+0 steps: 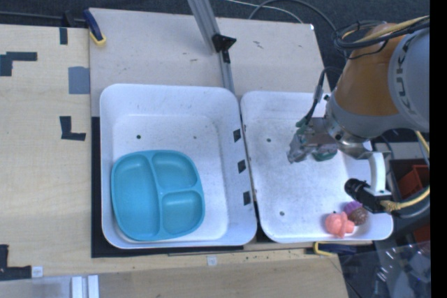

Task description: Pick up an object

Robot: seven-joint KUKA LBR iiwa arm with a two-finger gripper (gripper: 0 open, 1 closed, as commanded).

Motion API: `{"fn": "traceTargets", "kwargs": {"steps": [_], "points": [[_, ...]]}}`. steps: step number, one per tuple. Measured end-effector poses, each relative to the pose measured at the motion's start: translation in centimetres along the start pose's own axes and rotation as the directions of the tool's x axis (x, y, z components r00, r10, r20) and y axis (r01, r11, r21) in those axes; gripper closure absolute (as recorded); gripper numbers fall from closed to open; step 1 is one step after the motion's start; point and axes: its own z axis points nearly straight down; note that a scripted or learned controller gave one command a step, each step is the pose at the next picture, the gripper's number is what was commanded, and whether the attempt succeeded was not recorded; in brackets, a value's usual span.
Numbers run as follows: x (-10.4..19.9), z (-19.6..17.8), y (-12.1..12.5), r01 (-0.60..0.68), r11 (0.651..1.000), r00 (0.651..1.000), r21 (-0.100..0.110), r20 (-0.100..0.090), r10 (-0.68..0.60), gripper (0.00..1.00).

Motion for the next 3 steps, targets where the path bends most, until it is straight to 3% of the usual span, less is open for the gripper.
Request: {"fn": "traceTargets", "kwargs": {"steps": [1,3], "points": [[4.5,0.8,2.0,0.001,1.0,1.0,0.0,0.0,-0.001,1.0],[13.8,-1.2,5.4,0.001,1.0,1.0,-0.003,0.0,-0.001,1.0]]}}
